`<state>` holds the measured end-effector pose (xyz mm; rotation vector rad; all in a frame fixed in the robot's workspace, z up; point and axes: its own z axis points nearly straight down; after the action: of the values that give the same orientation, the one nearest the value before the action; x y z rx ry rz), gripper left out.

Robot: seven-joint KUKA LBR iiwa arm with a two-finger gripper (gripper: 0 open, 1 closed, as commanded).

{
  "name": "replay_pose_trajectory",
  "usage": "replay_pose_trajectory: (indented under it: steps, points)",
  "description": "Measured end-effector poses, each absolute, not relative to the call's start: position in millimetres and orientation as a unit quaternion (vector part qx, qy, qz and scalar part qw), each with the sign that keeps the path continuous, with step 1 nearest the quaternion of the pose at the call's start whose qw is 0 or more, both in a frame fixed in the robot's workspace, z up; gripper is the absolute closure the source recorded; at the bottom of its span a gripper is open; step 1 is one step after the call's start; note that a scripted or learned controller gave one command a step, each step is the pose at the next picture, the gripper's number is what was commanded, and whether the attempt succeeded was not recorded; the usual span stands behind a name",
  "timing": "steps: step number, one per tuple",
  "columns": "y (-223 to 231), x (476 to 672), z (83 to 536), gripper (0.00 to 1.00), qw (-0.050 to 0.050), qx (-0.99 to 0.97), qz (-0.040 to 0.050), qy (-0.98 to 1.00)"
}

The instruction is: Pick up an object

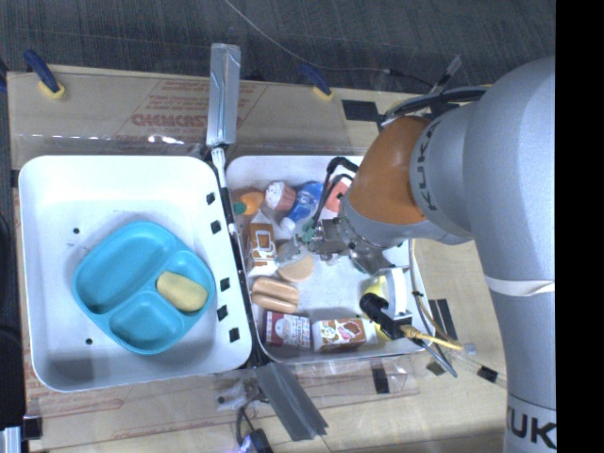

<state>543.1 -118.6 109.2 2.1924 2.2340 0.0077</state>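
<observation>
In the left bin (38, 253) a blue tray (118, 286) holds a yellow lump (182, 291). The right bin (247, 170) is crowded: a hot dog (275, 295) and packets (316, 331) near its front, a pale disc (298, 268) and a blue bottle (305, 203) further in. The gripper (326, 239) hangs low over that clutter beside the disc, under the orange band (392, 173). I cannot tell how it is set or whether it holds anything.

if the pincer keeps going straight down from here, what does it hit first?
Probably the round tan food piece or the bare floor of the right bin beside it. The pincer points down into that cluttered bin, but depth is hard to judge from this single slanted view.
</observation>
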Motion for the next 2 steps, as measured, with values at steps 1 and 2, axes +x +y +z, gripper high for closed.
replay_pose_trajectory:
  steps: [1, 2]
  points:
    - [-155.2, 618.5, 91.5, 0.00, -0.001, 0.686, -0.0007, 0.728]
    - [-129.4, 540.8, 91.0, 0.00, -0.002, 0.683, -0.0010, 0.730]
